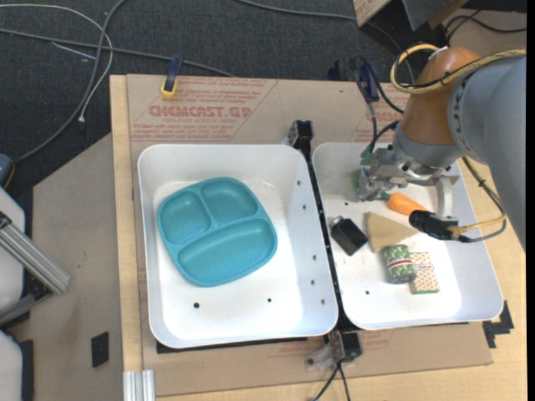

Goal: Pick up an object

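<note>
Over the right bin [468,303], gripper [369,182] low beside orange carrot [404,202], finger spread impossible to tell.

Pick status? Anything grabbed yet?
Done: the arm has reached into the right bin, gripper low at its far left corner. In hand: nothing visibly between the fingers. Left: the grab and lift; carrot, black block, tan wedge and packets all lie on the bin floor.

Smooth plastic teal tray [219,230], cardboard base [209,107]
</note>
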Controlling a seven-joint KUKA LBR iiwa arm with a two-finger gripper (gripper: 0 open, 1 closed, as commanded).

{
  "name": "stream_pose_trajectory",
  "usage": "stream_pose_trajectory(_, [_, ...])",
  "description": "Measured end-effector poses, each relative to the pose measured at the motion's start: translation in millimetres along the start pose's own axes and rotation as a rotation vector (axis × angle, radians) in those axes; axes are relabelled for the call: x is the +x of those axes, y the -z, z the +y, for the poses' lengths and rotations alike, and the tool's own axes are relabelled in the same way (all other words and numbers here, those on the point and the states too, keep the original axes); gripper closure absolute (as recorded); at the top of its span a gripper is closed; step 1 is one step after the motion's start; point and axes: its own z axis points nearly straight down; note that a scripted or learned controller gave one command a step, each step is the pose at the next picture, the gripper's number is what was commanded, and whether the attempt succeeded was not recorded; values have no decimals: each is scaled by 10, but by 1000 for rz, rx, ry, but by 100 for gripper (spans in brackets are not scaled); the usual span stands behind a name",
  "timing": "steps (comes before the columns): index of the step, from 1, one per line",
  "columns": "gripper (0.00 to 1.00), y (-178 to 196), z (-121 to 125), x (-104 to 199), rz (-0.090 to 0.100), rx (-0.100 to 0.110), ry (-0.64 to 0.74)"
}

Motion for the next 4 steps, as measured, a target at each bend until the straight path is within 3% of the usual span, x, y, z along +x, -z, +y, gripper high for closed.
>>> stream_pose_trajectory(3, [100, 1713, -33, 248, -1, -4, 2])
stream_pose_trajectory(4, [100, 1601, -128, 638, -1, 1, 2])
